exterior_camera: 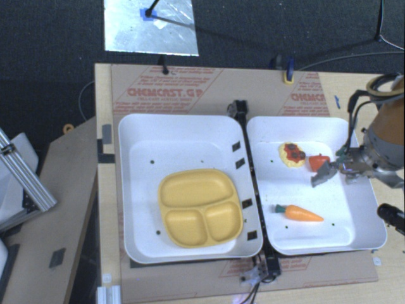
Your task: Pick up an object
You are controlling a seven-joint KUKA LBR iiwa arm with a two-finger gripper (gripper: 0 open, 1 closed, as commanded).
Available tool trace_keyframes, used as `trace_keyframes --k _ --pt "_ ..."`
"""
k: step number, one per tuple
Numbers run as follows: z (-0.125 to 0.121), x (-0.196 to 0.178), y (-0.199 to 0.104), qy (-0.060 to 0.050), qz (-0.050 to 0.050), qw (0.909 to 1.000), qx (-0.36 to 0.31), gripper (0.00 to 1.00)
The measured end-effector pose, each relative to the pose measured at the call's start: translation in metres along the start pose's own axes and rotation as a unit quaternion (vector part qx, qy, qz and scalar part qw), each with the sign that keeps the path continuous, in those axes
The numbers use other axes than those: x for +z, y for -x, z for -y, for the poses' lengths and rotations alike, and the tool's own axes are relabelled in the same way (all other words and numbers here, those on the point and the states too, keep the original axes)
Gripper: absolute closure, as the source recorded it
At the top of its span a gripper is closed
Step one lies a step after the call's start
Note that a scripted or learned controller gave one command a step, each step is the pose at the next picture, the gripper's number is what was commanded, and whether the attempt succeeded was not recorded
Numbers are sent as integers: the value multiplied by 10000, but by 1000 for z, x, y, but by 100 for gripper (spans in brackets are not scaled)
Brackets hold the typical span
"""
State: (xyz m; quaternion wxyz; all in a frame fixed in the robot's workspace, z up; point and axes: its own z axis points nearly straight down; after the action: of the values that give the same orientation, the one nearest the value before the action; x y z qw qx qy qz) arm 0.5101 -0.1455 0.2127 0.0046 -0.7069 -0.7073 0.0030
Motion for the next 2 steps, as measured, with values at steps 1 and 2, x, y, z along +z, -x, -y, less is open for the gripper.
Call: trace_keyframes --k 1,2 --pt "-3 -6 0 62 13 10000 -17 0" --pt "-7 39 6 44 9 10000 -4 0"
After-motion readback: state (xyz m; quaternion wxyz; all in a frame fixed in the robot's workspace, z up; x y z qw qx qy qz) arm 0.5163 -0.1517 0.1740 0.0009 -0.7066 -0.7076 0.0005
